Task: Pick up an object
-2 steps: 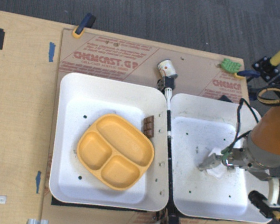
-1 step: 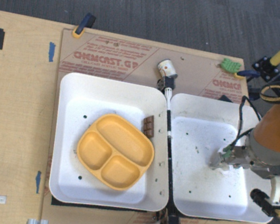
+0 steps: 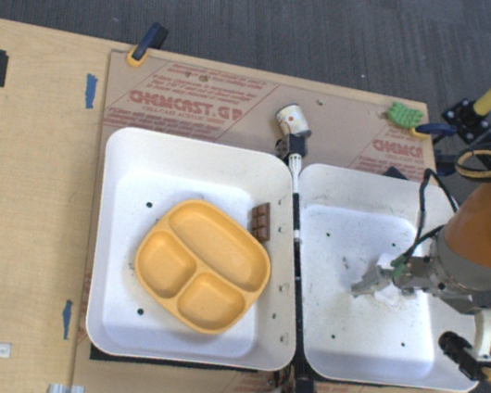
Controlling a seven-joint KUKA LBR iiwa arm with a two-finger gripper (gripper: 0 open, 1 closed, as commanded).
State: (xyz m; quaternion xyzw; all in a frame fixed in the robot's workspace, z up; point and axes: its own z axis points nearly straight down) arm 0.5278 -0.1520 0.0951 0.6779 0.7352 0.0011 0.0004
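Note:
A yellow three-compartment plate [image 3: 203, 266] lies flat in the left bin [image 3: 132, 171]. A small brown block [image 3: 261, 222] sits at that bin's right wall, just beyond the plate's far right corner. My gripper [image 3: 367, 283] is low inside the right bin [image 3: 332, 347], near its middle, pointing down and to the left over the bin's white floor. It is well apart from the plate and the block. I see nothing between its tips.
The arm's orange band [image 3: 489, 229] and grey wrist cover the right bin's right side. A ridge [image 3: 293, 246] divides the two bins. A white-tipped black clamp [image 3: 291, 125] stands behind the bins. Yellow poles and cables are at the top right.

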